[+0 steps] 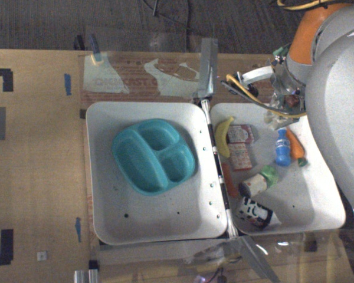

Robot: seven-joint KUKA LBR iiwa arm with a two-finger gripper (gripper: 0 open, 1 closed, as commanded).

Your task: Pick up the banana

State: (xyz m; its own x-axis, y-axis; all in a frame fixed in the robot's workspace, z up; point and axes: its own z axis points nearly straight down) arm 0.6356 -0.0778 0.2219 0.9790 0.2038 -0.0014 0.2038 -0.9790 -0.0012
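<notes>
My pincer [277, 108] hovers above the right shallow white bin [318, 217]; I cannot tell its state. The curved yellow banana [223, 135] lies at that bin's left wall, beside small printed cards [241, 145].

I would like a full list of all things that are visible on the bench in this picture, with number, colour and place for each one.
left bin: 1, white, left half of the bench
divided plate: 1, teal, middle of the left bin
right bin: 1, white, beside the left bin
banana: 1, yellow, right bin, at its left wall near the top
small packets: 2, reddish and white, right of the banana
bottle: 1, blue, upper right part of the right bin
carrot: 1, orange, touching the bottle's right side
small jar: 1, white with green end, middle of the right bin
black-and-white item: 1, lower part of the right bin, too small to identify
arm: 1, grey with orange band, over the right bin's right side
gripper: 1, above the right bin's top edge
</notes>
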